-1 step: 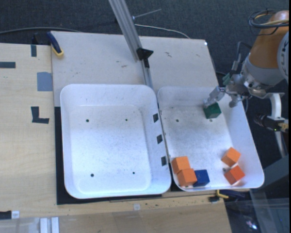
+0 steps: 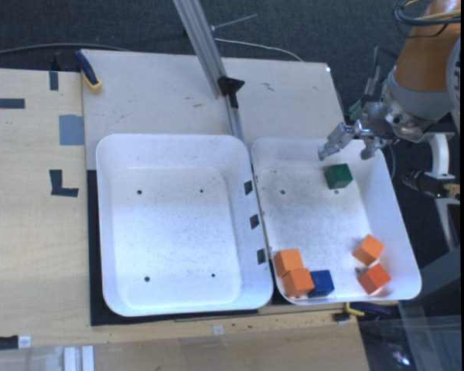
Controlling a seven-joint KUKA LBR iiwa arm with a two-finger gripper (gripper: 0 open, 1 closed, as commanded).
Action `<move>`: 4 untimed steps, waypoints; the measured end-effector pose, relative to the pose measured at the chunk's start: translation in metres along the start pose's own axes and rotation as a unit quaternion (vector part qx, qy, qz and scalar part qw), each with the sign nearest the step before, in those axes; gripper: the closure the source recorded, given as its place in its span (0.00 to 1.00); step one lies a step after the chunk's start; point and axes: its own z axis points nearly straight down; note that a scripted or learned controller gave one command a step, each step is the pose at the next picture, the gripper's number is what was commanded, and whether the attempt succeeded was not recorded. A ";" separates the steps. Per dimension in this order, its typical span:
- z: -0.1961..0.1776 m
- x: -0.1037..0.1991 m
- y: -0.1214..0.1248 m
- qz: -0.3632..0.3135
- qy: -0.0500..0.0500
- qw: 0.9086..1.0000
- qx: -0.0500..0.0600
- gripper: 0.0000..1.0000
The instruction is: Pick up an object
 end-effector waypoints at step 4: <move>0.163 -0.064 0.035 0.001 -0.001 1.000 0.006 1.00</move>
